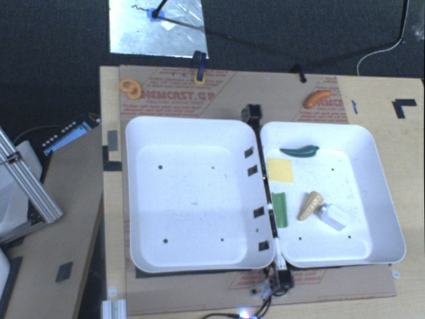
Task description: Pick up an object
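Observation:
The right bin (382,171) holds several small objects. A dark green pepper (300,151) lies near its back wall. Just below it is a flat yellow square (279,171). A green stick (279,209) lies along the bin's left wall. To its right a tan cone-shaped piece (309,205) leans against a small white and grey block (332,216).
The left bin (143,138) stands beside the right one, joined by a black hinge strip (255,171). On the cardboard behind the bins lie an orange ring (131,88), an orange sausage-shaped toy (317,98) and a blue and yellow clamp (198,67). A metal frame (23,178) stands at the left.

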Motion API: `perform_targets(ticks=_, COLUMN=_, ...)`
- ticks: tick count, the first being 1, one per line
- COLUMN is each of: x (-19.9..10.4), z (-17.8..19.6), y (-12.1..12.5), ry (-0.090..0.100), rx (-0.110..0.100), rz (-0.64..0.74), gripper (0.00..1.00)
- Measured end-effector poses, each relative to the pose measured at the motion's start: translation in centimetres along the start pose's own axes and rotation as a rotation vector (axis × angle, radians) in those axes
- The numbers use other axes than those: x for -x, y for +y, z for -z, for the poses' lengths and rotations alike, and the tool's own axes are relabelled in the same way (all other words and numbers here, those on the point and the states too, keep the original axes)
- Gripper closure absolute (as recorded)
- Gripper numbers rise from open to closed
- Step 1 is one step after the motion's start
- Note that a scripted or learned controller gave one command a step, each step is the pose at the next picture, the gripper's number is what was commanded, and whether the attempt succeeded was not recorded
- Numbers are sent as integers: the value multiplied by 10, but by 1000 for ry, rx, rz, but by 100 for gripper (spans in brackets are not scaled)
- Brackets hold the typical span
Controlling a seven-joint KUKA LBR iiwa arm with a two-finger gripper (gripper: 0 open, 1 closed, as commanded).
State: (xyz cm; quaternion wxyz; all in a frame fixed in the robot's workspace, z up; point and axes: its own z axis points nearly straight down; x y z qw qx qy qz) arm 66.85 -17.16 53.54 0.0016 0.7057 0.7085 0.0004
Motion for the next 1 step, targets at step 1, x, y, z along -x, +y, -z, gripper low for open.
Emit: perform_targets(ticks=1, x=-16, z=0, y=0, ry=0, rx=0, rz=-1, gripper=100)
